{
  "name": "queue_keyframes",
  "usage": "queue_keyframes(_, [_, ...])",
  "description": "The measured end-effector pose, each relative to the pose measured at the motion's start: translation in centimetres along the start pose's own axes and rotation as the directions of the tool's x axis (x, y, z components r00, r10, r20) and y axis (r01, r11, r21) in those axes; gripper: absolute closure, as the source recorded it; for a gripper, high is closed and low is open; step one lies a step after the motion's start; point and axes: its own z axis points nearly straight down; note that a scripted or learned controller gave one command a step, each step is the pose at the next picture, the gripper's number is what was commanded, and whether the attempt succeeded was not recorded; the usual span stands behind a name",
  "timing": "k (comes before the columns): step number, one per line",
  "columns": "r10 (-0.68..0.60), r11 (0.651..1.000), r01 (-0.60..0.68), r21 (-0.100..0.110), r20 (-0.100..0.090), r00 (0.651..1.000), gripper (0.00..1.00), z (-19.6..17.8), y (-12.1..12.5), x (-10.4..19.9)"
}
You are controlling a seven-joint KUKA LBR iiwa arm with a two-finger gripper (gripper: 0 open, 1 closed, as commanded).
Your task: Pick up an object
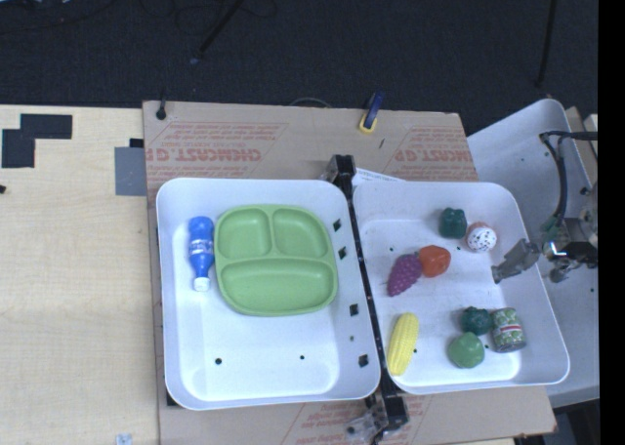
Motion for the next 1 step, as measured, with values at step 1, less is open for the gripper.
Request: queue_keyframes(1, [-0.002, 1.0, 0.002, -0.01, 0.002, 1.0, 0.0, -0.6, 0.17, -0.01])
